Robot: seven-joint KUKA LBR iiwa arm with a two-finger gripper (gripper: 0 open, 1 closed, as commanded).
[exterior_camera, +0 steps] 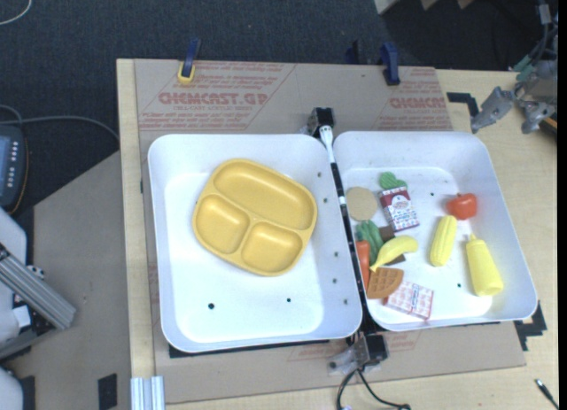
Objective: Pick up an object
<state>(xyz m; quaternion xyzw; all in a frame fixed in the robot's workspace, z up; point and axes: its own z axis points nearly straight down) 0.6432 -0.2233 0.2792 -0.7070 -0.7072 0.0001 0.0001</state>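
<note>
One yellow mustard bottle [483, 266] lies lengthwise, cap toward the tomato [462, 206]; gripper state cannot be told.

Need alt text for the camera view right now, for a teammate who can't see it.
Two shallow white bins sit side by side: the left bin holds a yellow three-compartment plastic plate, the right bin a scatter of small toy foods, including a yellow corn cob, yellow bottle, red tomato and banana.

Glossy yellow plastic tray [254, 215]; smooth white plastic bins [177, 311]; matt brown cardboard-like board [142, 98] beneath.
</note>
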